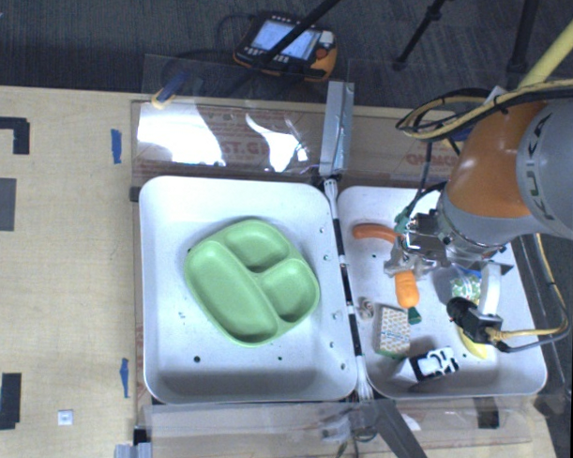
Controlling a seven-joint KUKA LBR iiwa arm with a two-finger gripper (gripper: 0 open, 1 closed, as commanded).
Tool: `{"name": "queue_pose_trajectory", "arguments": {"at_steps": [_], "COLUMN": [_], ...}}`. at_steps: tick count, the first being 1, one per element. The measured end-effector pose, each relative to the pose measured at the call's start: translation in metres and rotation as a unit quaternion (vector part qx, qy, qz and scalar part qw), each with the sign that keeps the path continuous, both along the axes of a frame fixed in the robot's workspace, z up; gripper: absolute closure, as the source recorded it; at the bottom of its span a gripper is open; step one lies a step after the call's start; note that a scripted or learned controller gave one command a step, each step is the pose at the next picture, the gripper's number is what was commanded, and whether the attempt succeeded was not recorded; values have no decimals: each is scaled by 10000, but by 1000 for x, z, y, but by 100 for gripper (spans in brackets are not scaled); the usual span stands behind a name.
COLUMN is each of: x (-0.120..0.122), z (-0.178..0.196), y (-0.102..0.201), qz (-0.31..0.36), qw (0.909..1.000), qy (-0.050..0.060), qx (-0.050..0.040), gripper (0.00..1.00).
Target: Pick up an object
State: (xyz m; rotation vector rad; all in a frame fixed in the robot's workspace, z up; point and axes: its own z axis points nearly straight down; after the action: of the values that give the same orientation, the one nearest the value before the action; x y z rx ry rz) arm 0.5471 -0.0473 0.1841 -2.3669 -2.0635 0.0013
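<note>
While the left bin (165, 210) holds a single green divided plate (252, 280) of smooth plastic, rounded and split into three compartments, the right bin (526, 368) carries a scatter of smaller things. An orange carrot-shaped toy (409, 291) lies near that bin's middle, its long axis running roughly top to bottom in the view, with a small green tip at the lower end. Just below it sits a flat, speckled rectangular pad (393, 330), and near the front wall a small black-and-white block (435, 364). A curved orange piece (373, 232) lies toward the back of the bin. Metallic and compact, the tool (412, 261) hangs just above the carrot's upper end; whether it is clenched or released cannot be told. Both bins are shallow, white and round-cornered, resting on the pale tabletop (60, 262).
</note>
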Motion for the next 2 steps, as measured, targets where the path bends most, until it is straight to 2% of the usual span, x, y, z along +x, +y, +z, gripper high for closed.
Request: {"name": "queue_pose_trajectory", "arguments": {"at_steps": [1, 2], "x": [-16, 33], "z": [0, 50], "y": [-19, -5], "qz": [-706, -648], "qw": [9975, 9979], "qy": [14, -5], "qx": [4, -8], "gripper": [100, 100]}}
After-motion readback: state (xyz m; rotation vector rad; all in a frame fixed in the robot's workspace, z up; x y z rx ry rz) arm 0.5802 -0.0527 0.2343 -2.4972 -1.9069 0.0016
